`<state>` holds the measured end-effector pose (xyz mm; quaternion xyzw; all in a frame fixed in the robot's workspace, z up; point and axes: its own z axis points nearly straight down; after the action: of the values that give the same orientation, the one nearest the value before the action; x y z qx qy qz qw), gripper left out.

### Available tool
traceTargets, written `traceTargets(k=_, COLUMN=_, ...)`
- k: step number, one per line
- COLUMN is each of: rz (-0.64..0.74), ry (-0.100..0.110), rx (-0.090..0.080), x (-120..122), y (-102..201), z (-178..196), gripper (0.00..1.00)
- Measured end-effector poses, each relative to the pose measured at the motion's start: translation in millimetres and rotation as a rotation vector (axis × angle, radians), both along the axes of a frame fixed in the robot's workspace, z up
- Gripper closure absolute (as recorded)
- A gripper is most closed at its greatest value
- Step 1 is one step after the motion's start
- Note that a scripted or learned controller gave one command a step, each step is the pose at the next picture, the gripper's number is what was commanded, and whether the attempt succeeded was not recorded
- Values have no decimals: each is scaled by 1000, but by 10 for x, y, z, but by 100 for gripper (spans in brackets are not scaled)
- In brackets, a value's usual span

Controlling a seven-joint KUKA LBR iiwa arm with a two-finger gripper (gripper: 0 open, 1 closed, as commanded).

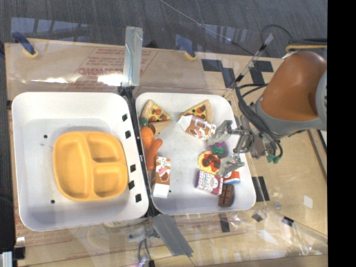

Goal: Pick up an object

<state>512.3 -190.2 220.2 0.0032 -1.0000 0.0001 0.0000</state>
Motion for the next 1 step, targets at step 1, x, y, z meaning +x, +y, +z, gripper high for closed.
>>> traceTargets(k=1, rz=38, ry=-15, rx=-4, x=11, y=-202, z=-1211, gripper=0)
